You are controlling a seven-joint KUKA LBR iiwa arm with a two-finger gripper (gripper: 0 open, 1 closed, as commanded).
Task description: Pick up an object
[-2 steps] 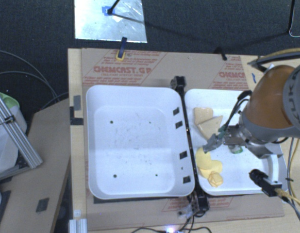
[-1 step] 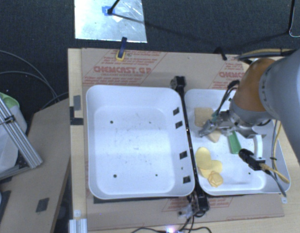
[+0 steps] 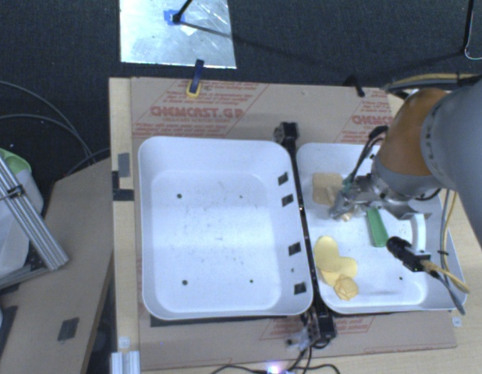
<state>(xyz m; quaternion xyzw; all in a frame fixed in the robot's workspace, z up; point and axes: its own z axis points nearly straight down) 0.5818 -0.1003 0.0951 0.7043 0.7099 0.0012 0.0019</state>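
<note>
Gripper low in right bin beside tan block, can't tell its state; best to center over block w/ care, avoiding green stick

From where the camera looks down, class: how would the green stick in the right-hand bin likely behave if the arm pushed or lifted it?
The green stick looks straight and narrow, so it is probably stiff rather than floppy. It lies flat on the bin floor, so a push would likely slide or spin it. Being thin, it seems light, and the tool might find it hard to pinch off that smooth white surface.
</note>
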